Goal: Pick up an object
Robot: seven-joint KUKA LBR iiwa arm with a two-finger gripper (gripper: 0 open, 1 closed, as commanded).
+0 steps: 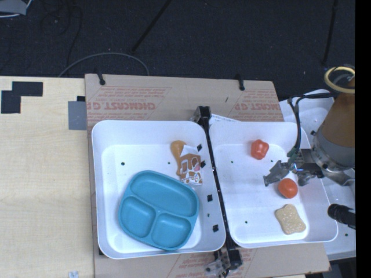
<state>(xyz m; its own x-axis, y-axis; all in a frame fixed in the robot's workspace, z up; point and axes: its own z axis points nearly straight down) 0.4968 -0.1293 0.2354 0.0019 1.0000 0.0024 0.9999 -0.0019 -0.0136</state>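
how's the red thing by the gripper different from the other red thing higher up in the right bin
The round red-orange ball looks smooth and evenly round; the red pepper-like piece looks lumpier.
The ball lies right beside the gripper, in the near half of the right white bin; the pepper-like piece lies apart from it, nearer the far wall.
Both are small, reddish and rest on the bin floor.

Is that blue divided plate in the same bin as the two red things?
No, the blue plate lies in the left bin; both red items lie in the right one.

Single fixed camera above bench, slanted down, both bins (104,155) framed.
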